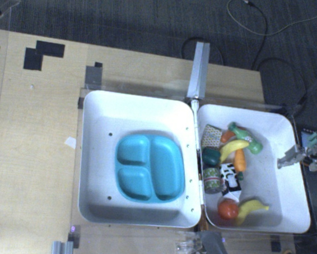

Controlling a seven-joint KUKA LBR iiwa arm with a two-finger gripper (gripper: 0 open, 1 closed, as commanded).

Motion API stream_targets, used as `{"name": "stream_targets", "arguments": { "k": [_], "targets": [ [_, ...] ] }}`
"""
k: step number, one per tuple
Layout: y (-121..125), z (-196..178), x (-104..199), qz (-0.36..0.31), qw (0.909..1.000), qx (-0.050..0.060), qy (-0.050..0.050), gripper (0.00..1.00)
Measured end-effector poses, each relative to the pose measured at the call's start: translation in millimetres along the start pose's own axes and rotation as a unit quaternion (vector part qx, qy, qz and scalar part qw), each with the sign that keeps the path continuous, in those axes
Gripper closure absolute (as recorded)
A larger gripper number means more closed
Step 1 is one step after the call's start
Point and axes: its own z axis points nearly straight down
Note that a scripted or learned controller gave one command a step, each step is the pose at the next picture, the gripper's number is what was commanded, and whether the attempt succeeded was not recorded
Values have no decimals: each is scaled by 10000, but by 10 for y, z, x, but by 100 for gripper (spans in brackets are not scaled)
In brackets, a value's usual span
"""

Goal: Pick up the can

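Observation:
The can (212, 179), with a green and pale label, lies against the left wall of the right bin (271, 180), close to the divider between the bins. It touches a black and white item (231, 178) on its right. My gripper (288, 160) is at the right rim of that bin, well to the right of the can and somewhat further back. Bare bin floor separates the two. Nothing is seen in the gripper.
Around the can lie a dark green fruit (211, 156), a patterned packet (212, 136), two bananas (233, 148) (253, 207), a carrot (240, 160) and a tomato (227, 210). The left bin (97, 145) holds a blue divided plate (148, 166).

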Motion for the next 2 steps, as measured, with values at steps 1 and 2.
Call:
{"name": "stream_targets", "arguments": {
  "k": [1,2],
  "targets": [
    [-30,1869,171,571,9984,-25,4,0],
    [588,1890,-180,238,9997,-38,-4,0]
  ]
}}
